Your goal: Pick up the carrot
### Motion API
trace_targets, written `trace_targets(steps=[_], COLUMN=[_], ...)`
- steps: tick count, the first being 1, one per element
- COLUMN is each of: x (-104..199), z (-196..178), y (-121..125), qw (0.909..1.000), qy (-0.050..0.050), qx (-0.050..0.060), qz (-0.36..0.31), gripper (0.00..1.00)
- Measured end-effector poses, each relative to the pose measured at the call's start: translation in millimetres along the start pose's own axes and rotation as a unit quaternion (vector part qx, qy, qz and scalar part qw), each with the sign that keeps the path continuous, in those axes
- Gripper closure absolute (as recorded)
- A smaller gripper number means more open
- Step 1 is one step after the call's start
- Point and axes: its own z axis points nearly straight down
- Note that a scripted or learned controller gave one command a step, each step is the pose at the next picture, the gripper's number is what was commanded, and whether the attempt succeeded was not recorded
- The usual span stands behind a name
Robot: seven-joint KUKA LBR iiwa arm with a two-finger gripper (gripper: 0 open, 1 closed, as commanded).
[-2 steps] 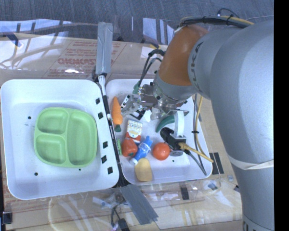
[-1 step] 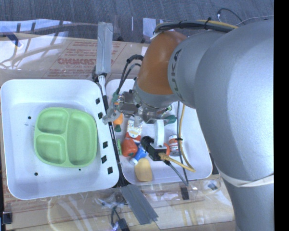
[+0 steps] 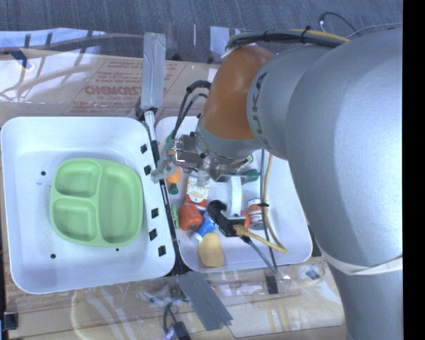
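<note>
Hanging over the right bin [image 3: 297,243]'s crowded left edge, my claw [image 3: 198,190] sits near what may be the carrot [image 3: 190,217], its grip unreadable.

Red print on the flattened cardboard sheet [image 3: 92,87], at eleven o'clock behind the bins, seems to read "CHEMCAST"; smaller lines are illegible.

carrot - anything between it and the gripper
Nothing visible does. The gripper hangs in the right bin directly over the clutter, with the carrot just below it, beside a yellowish potato-like piece.
</note>
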Motion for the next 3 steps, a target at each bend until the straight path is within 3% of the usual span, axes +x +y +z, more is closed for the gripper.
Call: trace_targets(steps=[1, 2, 3], x=[2.0, 44.4, -8.3], z=[-38.9, 1.1, -46.9], y=[9.6, -58.0, -45.8], qw=[0.9955, 0.9884, 0.928], qy=[0.0, -0.001, 0.001], qx=[-0.001, 0.001, -0.002], qz=[0.095, 0.152, 0.372], gripper=[0.0, 0.0, 0.0])
